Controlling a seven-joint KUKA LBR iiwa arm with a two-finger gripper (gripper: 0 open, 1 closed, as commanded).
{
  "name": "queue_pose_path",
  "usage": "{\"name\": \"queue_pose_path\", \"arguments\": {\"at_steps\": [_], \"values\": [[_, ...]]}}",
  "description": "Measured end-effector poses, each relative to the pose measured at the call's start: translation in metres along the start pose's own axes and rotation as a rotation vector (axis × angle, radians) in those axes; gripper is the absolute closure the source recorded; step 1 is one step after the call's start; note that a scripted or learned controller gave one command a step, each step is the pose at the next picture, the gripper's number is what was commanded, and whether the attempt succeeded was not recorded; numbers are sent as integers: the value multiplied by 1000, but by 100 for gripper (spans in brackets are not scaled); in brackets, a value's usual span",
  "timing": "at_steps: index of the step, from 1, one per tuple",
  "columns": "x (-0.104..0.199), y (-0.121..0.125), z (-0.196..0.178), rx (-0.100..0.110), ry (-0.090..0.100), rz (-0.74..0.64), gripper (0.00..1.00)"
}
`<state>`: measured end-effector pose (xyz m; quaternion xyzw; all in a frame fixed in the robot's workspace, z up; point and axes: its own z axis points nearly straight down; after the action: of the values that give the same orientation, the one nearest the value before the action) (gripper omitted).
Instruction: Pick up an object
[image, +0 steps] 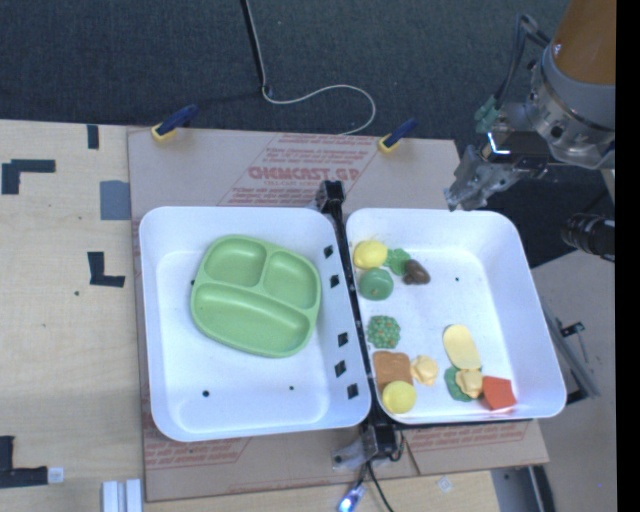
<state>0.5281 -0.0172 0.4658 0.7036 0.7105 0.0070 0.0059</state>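
**Jaws parked off the right bin — choose a target and come in from above**

Your jaws hang at about two o'clock in the view, just outside the far right corner of the right bin, over the cardboard sheet and above the table. They are small and blurred here, so you cannot tell whether they stand open or closed; nothing shows between them.

The pickable things lie in that right bin. Nearest the jaws, toward ten o'clock within the bin, sit a yellow ball, a green round piece and a small brown piece, packed close to the divider. Mid-bin is a green leafy piece. Toward six o'clock, a yellow oval piece and an orange-red block lie near the front wall.

The yellow oval piece looks the best choice: it has bare floor around most of it. Centre over it, descend straight down, and close across its narrow width. Avoid the cluster by the divider, where neighbours may block a finger.

The left bin holds a green divided plate.
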Motion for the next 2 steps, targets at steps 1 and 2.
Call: {"name": "queue_pose_path", "arguments": {"at_steps": [1,2], "values": [[70,-46,106,32,-1,2,100],[50,-4,39,11,-2,10,100]]}}
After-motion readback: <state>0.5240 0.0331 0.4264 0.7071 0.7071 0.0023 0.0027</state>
